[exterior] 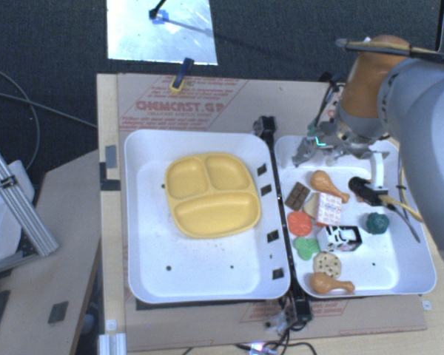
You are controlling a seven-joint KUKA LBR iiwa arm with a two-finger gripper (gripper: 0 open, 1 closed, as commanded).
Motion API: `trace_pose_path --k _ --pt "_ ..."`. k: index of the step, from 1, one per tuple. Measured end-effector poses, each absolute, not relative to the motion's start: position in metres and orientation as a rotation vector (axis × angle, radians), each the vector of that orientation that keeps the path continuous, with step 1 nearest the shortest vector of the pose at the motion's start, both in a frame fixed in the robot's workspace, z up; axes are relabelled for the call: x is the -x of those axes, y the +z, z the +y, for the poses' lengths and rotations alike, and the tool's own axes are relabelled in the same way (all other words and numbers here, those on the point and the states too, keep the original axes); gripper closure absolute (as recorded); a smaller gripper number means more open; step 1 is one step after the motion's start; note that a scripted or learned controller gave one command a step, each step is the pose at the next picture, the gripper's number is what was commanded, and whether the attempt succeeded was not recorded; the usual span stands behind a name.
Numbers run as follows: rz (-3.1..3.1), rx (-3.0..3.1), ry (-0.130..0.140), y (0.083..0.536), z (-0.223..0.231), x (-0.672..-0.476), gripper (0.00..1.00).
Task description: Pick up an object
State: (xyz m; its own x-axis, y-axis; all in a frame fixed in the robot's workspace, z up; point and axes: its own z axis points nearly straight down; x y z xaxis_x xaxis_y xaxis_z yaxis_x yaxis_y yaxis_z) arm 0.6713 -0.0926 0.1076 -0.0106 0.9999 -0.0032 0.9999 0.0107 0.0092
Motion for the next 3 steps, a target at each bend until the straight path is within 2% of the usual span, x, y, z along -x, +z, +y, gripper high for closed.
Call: trace_pose_path --k 1,2,3 --pt "2.227 -2.199 0.011 0.119 -0.093 -0.672 1.00" --pt "2.228 -2.198 0.009 0.119 -0.093 -0.672 0.00" --pt "2.224 -2.224 -0.004 0.082 -0.088 -0.626 0.00"
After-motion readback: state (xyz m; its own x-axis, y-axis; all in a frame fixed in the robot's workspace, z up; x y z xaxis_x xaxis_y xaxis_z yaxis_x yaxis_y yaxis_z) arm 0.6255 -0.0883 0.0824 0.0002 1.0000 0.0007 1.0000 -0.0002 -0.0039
